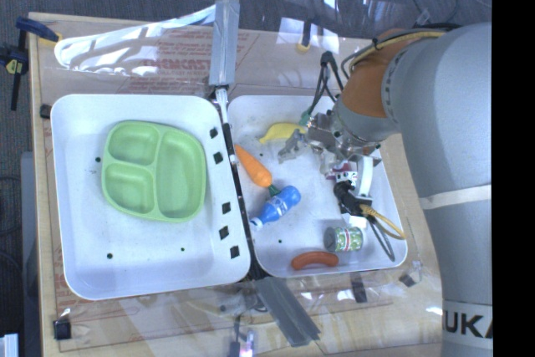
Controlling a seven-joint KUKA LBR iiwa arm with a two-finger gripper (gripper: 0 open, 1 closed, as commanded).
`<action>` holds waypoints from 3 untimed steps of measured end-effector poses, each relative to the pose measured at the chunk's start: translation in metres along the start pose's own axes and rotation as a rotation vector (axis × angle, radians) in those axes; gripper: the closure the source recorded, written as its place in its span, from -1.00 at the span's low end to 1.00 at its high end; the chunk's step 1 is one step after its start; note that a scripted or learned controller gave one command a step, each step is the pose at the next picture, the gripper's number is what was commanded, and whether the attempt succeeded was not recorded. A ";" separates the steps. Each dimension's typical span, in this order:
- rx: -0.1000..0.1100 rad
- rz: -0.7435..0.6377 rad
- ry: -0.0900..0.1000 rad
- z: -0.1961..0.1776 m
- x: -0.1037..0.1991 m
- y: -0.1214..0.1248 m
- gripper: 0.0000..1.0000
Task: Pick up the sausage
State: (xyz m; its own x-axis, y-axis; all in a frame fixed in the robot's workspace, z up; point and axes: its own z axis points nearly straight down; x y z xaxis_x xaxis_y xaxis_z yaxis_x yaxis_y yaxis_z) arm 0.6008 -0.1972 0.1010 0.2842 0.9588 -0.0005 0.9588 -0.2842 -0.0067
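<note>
Sausage (315, 261): lying flat at the near rim of the right bin (288, 240), lengthwise across the view, nothing on top of it.
Gripper (294, 146): over the far half of the same bin, well apart from the sausage, nothing seen gripped.
Grip: released or clenched, cannot tell.
Beside the gripper: yellow banana (280, 132), just at its far left side.
Beside the sausage: green can (344, 240), on its side, just up and right of it, close but apparently apart.
Mid-bin: blue bottle (277, 205), tilted, left of the line from gripper to sausage; carrot (253, 166) further left, near the bin's left wall.
Left bin (75, 205): holding a green divided plate (155, 171).
</note>
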 end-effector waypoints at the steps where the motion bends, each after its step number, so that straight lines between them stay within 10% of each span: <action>1: -0.001 -0.010 0.000 0.011 0.000 -0.065 -1.00; 2: -0.001 0.419 0.002 0.011 -0.010 -0.099 -1.00; 3: 0.002 0.415 0.002 0.002 -0.009 -0.099 1.00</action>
State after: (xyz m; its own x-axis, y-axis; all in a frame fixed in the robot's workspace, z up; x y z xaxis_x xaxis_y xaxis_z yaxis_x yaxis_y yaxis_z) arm 0.5029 -0.1777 0.0999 0.6468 0.7626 -0.0011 0.7626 -0.6468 -0.0079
